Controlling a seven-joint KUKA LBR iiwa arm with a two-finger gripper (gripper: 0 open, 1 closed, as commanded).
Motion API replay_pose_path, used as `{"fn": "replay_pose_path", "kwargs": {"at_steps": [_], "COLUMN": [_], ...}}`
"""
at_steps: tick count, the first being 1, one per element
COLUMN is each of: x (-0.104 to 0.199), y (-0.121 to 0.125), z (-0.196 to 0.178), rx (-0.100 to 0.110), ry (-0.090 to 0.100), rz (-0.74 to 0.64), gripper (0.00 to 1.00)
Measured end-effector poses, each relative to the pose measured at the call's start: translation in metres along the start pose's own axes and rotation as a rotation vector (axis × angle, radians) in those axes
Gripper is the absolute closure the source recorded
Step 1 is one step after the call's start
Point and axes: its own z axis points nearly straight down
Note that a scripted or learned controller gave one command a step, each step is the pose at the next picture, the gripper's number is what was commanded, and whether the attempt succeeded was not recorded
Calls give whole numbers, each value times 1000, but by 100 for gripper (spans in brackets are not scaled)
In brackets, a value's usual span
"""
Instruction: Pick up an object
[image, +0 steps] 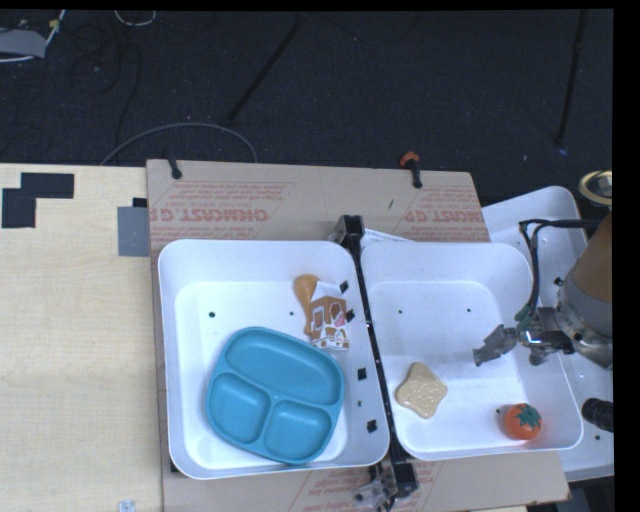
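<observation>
Gripper (497, 345) low over right bin (450, 262)

From my seat I see the arm (600, 275) coming in from the right edge of the camera view, only its lower part inside the picture: a tan-orange band up top, then a grey wrist section beneath it. Black cable loops out from the wrist toward the left and back. The end effector (497, 345) sticks out leftward and slightly down from the wrist, a dark grey metal assembly. One finger (490, 349) shows as a grey angled piece at the far left tip. I cannot make out from this slant whether the fingers stand apart or together, and I see nothing between them.
</observation>
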Motion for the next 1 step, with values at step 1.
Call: {"fn": "replay_pose_path", "kwargs": {"at_steps": [1], "x": [0], "y": [3], "z": [-7], "rx": [-13], "ry": [-3], "rz": [-3], "gripper": [0]}}
